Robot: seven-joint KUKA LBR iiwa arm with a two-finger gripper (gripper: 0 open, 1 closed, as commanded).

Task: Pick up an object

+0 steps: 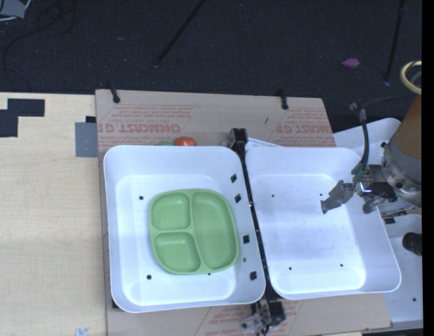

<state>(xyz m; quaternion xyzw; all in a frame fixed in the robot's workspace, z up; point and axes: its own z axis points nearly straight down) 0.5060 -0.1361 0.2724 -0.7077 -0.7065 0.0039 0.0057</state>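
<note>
Beyond the pale wooden worktop [42, 208] the floor lay dark. Two white bins sat on cardboard: the left bin [126, 180] carried a green divided plate [194, 230], and the right bin [308, 257] lay beside it. We saw the gripper [350, 194] over the right bin's three o'clock side, its fingers parted a little with nothing between them. The plate, the only object we could see to pick, lay toward nine o'clock from the fingers, well apart, across the divider, its long axis running roughly eleven to five.
</note>
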